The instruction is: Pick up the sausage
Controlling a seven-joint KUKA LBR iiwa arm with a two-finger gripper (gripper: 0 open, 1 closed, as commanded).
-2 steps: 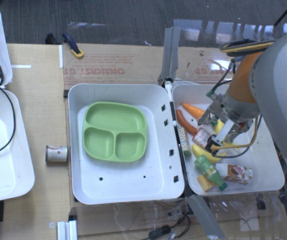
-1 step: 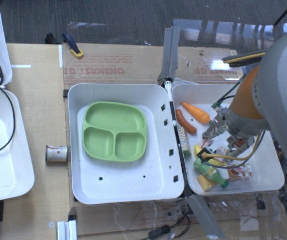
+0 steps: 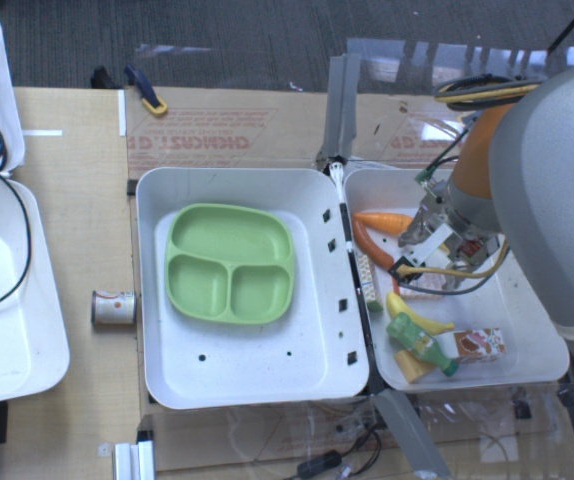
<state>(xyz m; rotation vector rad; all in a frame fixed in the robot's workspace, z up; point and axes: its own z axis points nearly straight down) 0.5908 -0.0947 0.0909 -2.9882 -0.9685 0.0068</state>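
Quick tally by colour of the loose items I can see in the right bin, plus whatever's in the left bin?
Right bin, partly hidden by the arm:
Orange: 2, carrot and sausage
Yellow: 1, banana
Green: 1, bottle
Red and white: 1, packet
Left bin:
Green: 1, divided plate
Total: 6

You see a matt green plastic plate, smooth, lying in a left bin of smooth white plastic with a faint sheen. The right bin looks the same. The bench has a pale wood-grain finish, with dull brown cardboard beyond the bins. The arm has a smooth grey shell with a soft gloss. A small packet looks like glossy printed wrapping.
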